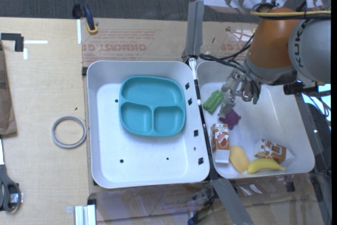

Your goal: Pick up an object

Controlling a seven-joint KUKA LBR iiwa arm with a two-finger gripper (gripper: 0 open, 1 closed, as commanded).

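Purple and green toys sit near the left wall of the right bin (295, 113), and my pincer (231, 100) hangs low just over them, between the green piece (213, 101) and the purple piece (230, 119). Whether it has closed on anything I cannot tell. Nothing looks lifted yet; the pick seems unfinished.

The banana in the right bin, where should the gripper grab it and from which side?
Probably from straight above, across the middle of the banana. It lies flat near the bin's front wall, long axis left to right, so closing across its narrow width suits it. A small carton sits just behind and a yellow fruit to its left, so stay centred.
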